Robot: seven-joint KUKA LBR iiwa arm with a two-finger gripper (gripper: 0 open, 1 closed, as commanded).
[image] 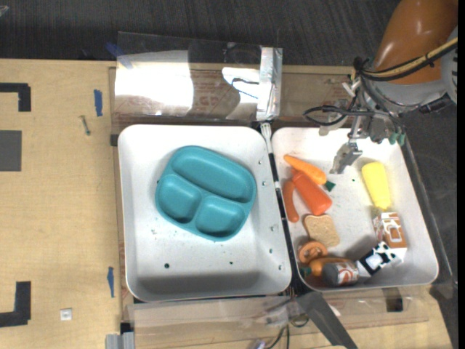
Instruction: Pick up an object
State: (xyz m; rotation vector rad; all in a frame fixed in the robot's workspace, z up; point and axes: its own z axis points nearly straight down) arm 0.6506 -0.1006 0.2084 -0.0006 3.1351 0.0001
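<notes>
Bins: two shallow white bins side by side on the bench (51,195), the left bin (138,217) and the right bin (418,217).
Left bin contents: one teal plate (205,191) with three compartments, lying flat near the bin's middle.
Right bin contents: about eight small toy foods and packets, crowded toward the left and near sides.
Carrot: one orange carrot (305,168) with a green tip, lying slantwise in the far left part of the right bin.
Orange pieces: one orange bottle-shaped piece (313,193) just below the carrot, and one thin orange stick (290,200) along the bin's left wall.
Yellow piece: one yellow rounded block (375,182), upright in the picture, in the right half of the right bin.
Bread: one tan slice (322,229) below the orange bottle shape.
Near-edge items: one small orange-and-white carton (391,230), one black-and-white packet (381,257), one dark tube with a red label (338,272), and one orange pretzel-like piece (313,251).
Arm: one grey arm with an orange band, reaching in from the right over the far edge of the right bin.
Jaws: the gripper (343,160) points down over the right bin; whether the jaws are released or clenched I cannot tell, and nothing is seen between them.
Carrot relative to jaws: just left of the jaws, its green tip nearest them.
Yellow piece relative to jaws: just to the right and a little nearer the camera.
</notes>
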